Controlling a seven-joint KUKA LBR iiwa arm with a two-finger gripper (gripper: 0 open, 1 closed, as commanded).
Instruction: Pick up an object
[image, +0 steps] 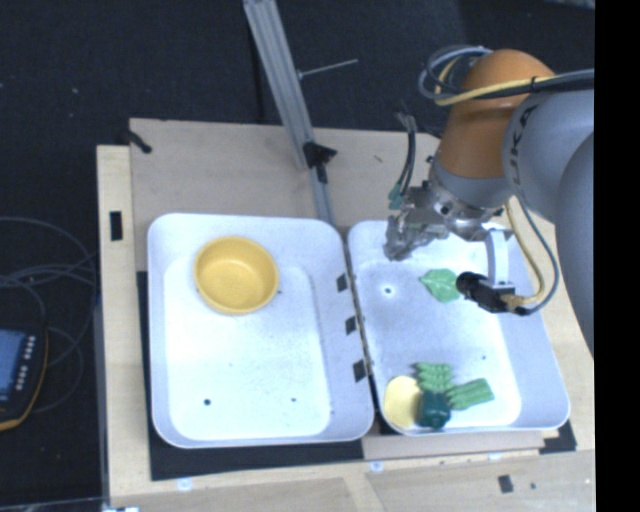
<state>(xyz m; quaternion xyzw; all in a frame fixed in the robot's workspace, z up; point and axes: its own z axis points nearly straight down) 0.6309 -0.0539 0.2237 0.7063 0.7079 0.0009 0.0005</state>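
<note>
Dark floor all around, and your tan desk (230, 165) sits in the middle with two white bins side by side. Left bin (240, 400) just has a yellow bowl (236, 274) up near its far left corner. Right bin (530, 390) is where the pickable stuff is: a small light green piece (438, 285) near the far edge, and down at the near edge a cluster of a yellow round thing (400, 401), a dark teal blob (434, 410) and a green leafy toy (455, 386), all touching or overlapping. Your claw (403, 238) hangs over the far left corner of the right bin, just beside that light green piece but apart from it. Honestly can't tell how it's set, too blurry.
</note>
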